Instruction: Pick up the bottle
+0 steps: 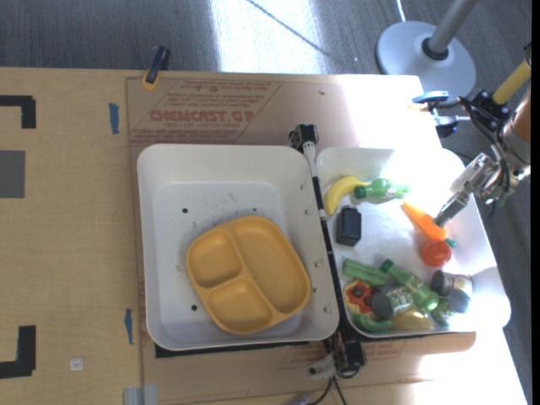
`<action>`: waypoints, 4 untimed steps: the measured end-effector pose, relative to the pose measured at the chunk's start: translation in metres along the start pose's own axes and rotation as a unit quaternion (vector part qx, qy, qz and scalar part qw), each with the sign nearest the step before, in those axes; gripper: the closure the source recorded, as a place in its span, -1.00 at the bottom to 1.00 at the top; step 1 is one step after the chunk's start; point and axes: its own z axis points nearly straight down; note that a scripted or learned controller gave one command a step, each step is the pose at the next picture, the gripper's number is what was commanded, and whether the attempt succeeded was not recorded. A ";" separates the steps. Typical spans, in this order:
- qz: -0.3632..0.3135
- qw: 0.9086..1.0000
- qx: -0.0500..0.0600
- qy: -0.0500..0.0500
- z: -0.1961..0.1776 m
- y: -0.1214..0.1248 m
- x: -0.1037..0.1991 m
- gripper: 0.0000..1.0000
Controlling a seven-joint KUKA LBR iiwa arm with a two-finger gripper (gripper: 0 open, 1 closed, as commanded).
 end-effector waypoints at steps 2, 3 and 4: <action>0.000 1.000 0.000 0.000 0.000 0.000 0.000 -1.00; 0.000 1.000 0.000 0.000 0.000 0.000 0.000 -1.00; 0.000 1.000 0.000 0.000 0.000 0.000 0.000 -1.00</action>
